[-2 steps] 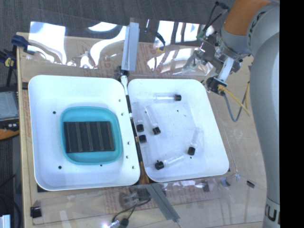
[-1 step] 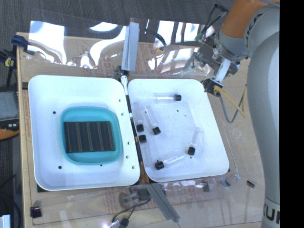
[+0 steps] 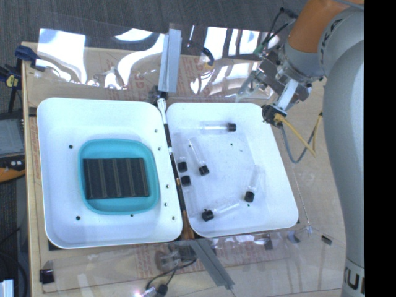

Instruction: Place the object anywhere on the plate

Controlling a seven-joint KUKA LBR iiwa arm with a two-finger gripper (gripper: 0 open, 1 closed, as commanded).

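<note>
A teal plate (image 3: 117, 145) with dark ribbed slots in its middle lies in the left white bin (image 3: 55, 122). Several clear tubes with black caps lie scattered in the right white bin (image 3: 278, 184): one at the back (image 3: 216, 127), one near the middle (image 3: 198, 156), one at the right (image 3: 252, 181) and one at the front (image 3: 219, 212). Two small black caps (image 3: 183, 172) rest by that bin's left wall. My gripper (image 3: 258, 82) hangs above the back right corner of the right bin, apart from the tubes, and I see nothing in it.
A grey metal bar (image 3: 169, 60) stands upright behind the seam between the bins. Shiny film (image 3: 111, 67) covers the bench at the back. A yellow cable (image 3: 297, 138) loops past the right bin's right edge.
</note>
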